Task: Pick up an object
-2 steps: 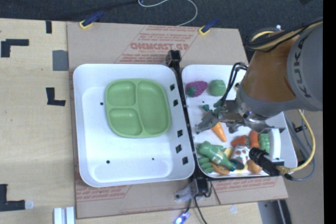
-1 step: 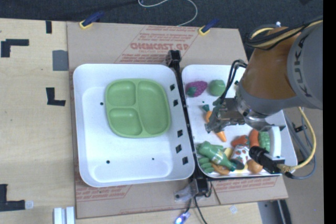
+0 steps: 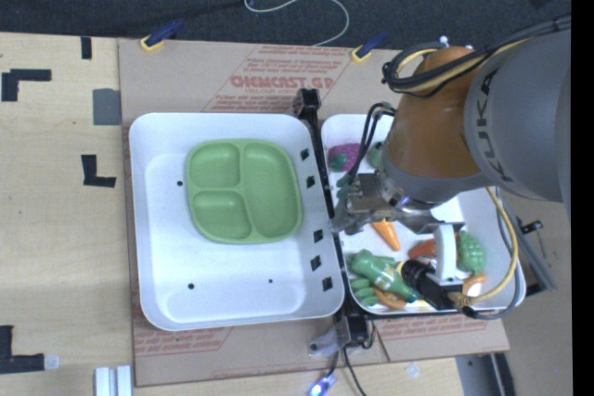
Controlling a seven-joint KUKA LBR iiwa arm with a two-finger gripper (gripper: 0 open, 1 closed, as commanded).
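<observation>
The right bin (image 3: 507,290) holds several toy foods: an orange carrot (image 3: 387,234), a green vegetable (image 3: 372,267), a purple piece (image 3: 345,149) near the back, and a green-and-white piece (image 3: 461,250) at the right. My gripper (image 3: 357,204) hangs low over the left part of this bin, just behind the carrot. The orange-banded wrist covers most of it. Whether anything sits between the fingers is hidden.
The left bin (image 3: 153,199) carries a green divided plate (image 3: 245,190). A black divider (image 3: 317,190) with clips runs between the bins. Both bins rest on brown cardboard (image 3: 269,79). A white cable (image 3: 297,5) loops across the dark floor behind.
</observation>
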